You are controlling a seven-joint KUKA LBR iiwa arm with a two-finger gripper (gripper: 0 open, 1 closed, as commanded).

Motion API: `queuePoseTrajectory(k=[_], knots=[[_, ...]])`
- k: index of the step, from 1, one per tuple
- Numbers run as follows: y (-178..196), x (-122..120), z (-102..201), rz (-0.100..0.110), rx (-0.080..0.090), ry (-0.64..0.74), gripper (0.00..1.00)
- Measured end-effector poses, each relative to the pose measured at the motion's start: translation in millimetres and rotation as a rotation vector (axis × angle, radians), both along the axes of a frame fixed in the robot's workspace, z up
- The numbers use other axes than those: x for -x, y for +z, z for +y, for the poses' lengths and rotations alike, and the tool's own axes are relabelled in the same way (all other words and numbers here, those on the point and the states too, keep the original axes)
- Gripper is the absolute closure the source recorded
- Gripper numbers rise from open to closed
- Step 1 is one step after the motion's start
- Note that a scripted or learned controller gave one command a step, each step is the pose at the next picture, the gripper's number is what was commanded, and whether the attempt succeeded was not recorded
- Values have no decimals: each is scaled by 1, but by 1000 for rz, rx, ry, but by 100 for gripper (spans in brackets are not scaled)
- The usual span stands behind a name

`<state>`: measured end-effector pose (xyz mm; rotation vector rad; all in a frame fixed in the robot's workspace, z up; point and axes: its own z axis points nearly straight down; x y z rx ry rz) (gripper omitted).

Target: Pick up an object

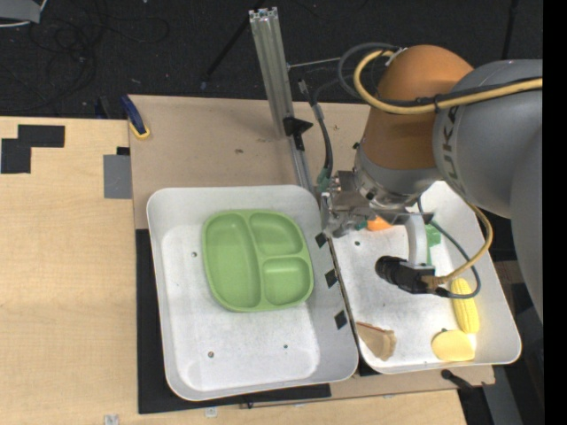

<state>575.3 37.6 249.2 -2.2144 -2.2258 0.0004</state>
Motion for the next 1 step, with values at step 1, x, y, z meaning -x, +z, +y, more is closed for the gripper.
queuePoseTrajectory(k=[1], knots=[[-3,-7,56,0,1,0,100]])
